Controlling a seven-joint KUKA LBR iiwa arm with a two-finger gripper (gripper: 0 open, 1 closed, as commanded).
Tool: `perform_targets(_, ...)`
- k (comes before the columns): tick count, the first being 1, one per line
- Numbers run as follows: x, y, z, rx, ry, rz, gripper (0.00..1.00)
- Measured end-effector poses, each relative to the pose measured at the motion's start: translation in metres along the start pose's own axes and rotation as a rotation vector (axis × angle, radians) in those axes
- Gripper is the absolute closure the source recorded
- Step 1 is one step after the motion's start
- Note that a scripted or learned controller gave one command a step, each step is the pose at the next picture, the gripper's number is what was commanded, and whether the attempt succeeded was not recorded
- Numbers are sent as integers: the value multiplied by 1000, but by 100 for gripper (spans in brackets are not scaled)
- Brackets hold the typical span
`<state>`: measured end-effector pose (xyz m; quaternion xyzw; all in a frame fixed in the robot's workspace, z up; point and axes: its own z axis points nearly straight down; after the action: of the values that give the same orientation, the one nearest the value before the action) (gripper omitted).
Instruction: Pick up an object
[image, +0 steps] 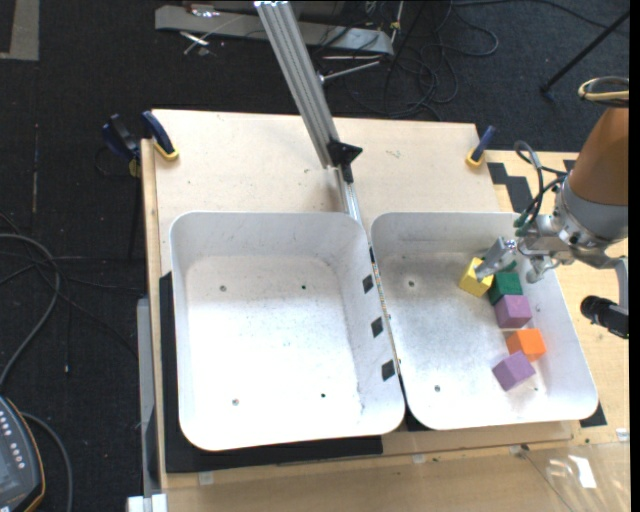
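Observation:
Several small blocks lie in the right bin, toward its right side. A yellow block sits farthest left, touching a green block. Below them come a purple block, an orange block and a second purple block. My gripper reaches in from the right and hangs just over the yellow and green blocks. Its fingers stand apart, one by the yellow block's top edge, the other right of the green block. Nothing is visibly held between them.
The left bin adjoins the right one along a shared middle rim. A slanted metal pole rises behind the bins. Clamps grip the board's back corners. The right bin's wall is close behind the gripper.

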<state>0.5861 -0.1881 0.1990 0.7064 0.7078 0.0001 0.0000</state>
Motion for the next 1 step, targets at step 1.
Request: perform_targets(1,-1,54,78,-24,-7,-1,0)
